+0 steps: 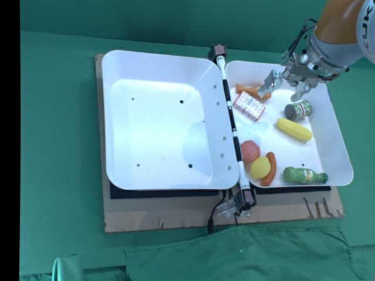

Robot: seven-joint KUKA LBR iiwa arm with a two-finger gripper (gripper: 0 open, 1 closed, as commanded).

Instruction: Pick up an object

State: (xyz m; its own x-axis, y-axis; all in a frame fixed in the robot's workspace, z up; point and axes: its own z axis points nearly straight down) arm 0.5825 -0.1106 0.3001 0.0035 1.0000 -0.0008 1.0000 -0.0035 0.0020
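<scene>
My gripper hangs over the far part of the right bin, open, with nothing between its fingers. Its left finger is just above the end of an orange carrot. Below the right finger lies a small green can on its side. A red-and-white carton lies next to the carrot. Further forward are a yellow corn cob, a red fruit, a yellow lemon, an orange sausage and a green bottle.
The left bin stands beside the right one, joined by a black-and-white rod along the shared edge. Both rest on a cardboard sheet over green cloth. A cable clip sits at the front.
</scene>
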